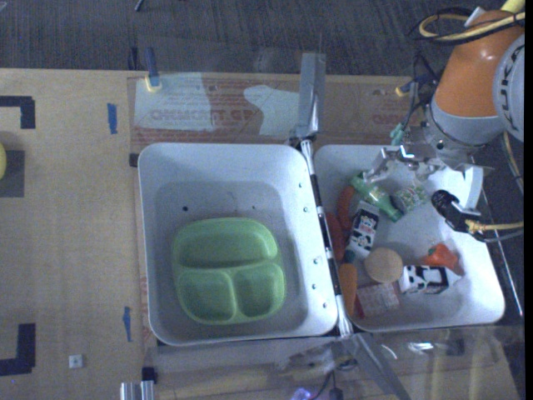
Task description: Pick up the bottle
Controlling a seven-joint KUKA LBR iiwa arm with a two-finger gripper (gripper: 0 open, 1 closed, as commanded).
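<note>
Here the arm (475, 73) leans in over the right bin (487, 298), its orange band high above the far right corner. The gripper (405, 158) hangs low over the far part of that bin, and its fingers (385, 163) (thin and pale against the white wall) look spread apart, though the blur leaves some doubt about how wide. Nothing sits between them that I can make out.

The bottle (376, 197), green with a lighter cap end, lies on its side just below and a little left of the fingers, tilted across the bin floor; whether a fingertip touches it cannot be told. Right of the bottle, almost under the fingers, rests a small green-printed packet (410, 197). Left of them an orange carrot (344, 202) lies against the bin's left wall, and beside it stands a black-and-white carton (362, 230). Nearer the camera, well away from the fingers, sit a tan round disc (384, 265), a cow-patterned block (423, 279) and a small orange piece (445, 255).

Far to the left of the fingers, the left bin (158, 173) holds a green divided plate (226, 268). Both bins rest on the tabletop (67, 248).
</note>
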